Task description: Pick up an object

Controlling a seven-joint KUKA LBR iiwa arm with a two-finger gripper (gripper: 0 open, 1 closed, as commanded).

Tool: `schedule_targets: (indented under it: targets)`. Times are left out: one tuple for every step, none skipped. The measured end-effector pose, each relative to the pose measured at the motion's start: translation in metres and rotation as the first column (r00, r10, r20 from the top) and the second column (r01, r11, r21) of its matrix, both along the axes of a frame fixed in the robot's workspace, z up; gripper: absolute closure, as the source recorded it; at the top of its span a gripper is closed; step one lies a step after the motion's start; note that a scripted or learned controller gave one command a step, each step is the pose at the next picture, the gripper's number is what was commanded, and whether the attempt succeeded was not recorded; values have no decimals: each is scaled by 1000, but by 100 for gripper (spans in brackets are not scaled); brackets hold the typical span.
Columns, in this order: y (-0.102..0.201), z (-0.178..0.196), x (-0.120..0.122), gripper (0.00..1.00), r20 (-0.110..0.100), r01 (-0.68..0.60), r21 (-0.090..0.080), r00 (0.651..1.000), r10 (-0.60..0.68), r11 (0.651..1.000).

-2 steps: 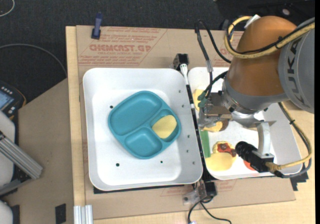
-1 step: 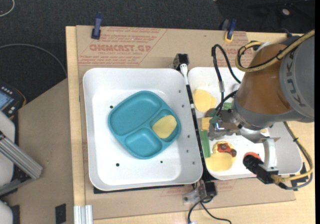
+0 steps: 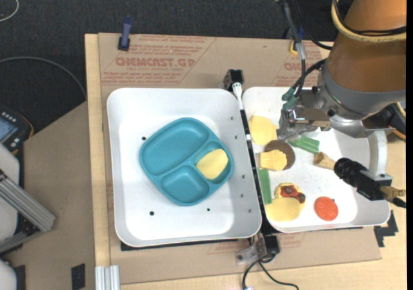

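My gripper (image 3: 294, 122) hangs low over the back part of the right bin (image 3: 371, 217), under the grey wrist with the orange band. Just below it lies a green piece (image 3: 304, 145), partly covered by the wrist. To its left sit a pale yellow round piece (image 3: 262, 129) and a brown-and-yellow item (image 3: 276, 157). Nearer the front are a green stick (image 3: 264, 185), a yellow item with red on top (image 3: 286, 203) and a red tomato-like piece (image 3: 326, 208). Nothing shows between the gripper's tips.
The left bin (image 3: 129, 205) holds a blue divided plate (image 3: 169, 153) with a yellow lump (image 3: 212, 163) in its right compartment. A small tan piece (image 3: 322, 159) lies right of the green piece. A black divider (image 3: 244, 124) separates the bins.
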State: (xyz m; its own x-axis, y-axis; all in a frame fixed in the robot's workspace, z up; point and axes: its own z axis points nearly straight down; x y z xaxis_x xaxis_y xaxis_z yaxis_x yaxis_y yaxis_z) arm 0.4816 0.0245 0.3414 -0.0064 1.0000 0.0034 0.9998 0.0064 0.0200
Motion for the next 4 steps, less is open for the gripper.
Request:
schedule_targets:
  targets:
    - [25,-51,-3,100,-26,4,-3,1000,-4,1000]
    - [31,204,5,100,2,5,0,1000,-5,1000]
    - [-6,108,-3,100,-29,11,-6,1000,-12,1000]
    - [-9,-20,-4,100,-34,9,-5,999,-9,1000]
